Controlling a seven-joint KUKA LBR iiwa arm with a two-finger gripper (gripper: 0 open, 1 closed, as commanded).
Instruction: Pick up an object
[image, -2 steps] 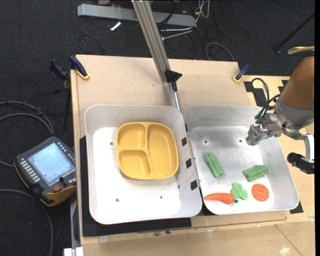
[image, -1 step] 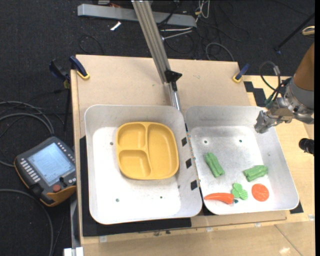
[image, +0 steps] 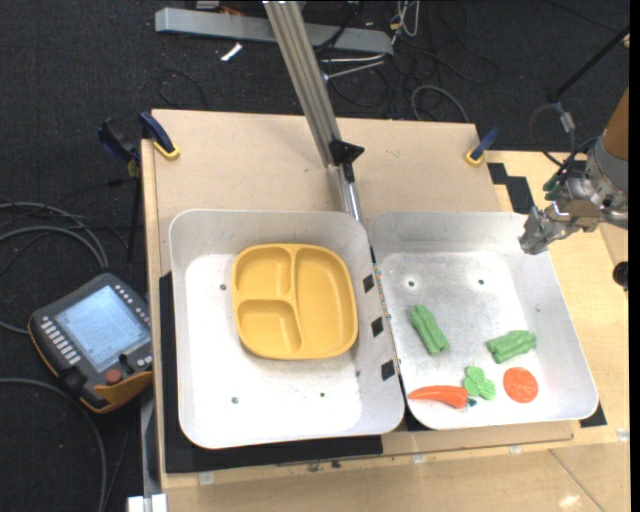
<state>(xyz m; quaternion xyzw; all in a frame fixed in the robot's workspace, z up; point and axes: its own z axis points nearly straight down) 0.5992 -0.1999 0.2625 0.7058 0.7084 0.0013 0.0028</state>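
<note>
The bench is a light wooden board (image: 260, 160) bearing two shallow white bins set side by side. The left bin (image: 200, 400) occupies the centre-left of the frame and holds a yellow plastic plate with three compartments (image: 296, 300), lying flat in the bin's upper middle.

The right bin (image: 460, 265) sits at centre-right and holds five small items, all in its lower half. An elongated green ridged piece (image: 429, 328) lies slantwise near the bin's middle. A shorter green ridged piece (image: 511, 345) lies to its right, well apart from it. Along the lower edge, an orange-red carrot-shaped piece (image: 438, 396) lies flat, with a small green leafy piece (image: 479, 383) just beside its right end. A flat round orange-red disc (image: 520, 384) lies near the leafy piece, below the shorter green piece.

The grey two-finger gripper (image: 536, 236) stands at the upper right corner of the right bin, over its rim, well apart from every item. Nothing is seen between its fingers; whether they are spread or closed cannot be told at this resolution.

A grey teach pendant with a lit screen (image: 95, 340) lies on the dark floor at the left of the frame.
</note>
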